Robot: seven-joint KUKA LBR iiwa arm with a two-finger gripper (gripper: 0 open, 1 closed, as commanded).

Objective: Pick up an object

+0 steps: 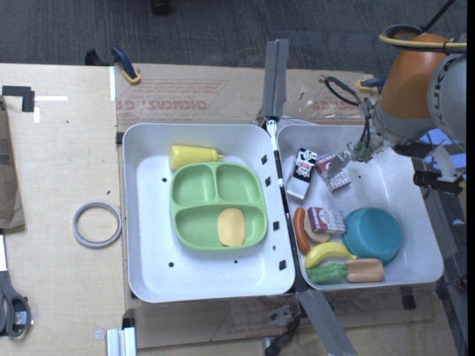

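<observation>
My gripper [347, 159] hangs low over the back of the right bin [415, 199], at the end of the grey arm with the orange band [412, 80]. Its tip is right at a small red-and-white packet [332, 173]; whether it touches the packet is unclear. A black-and-white carton [304, 163] lies just to the left, beside a white box [296, 188]. Nearer the front are a blue bowl [373, 233], a pink box [325, 220], a red sausage [300, 228], a banana [327, 253], a green vegetable [326, 273] and a bun [364, 271].
The left bin [148, 258] holds a green divided plate [208, 191] with a yellow piece [231, 227] on it, and a yellow bottle [194, 155] behind. A grey post [276, 80] stands between the bins. A tape ring [96, 223] and scissors [15, 314] lie on the bench.
</observation>
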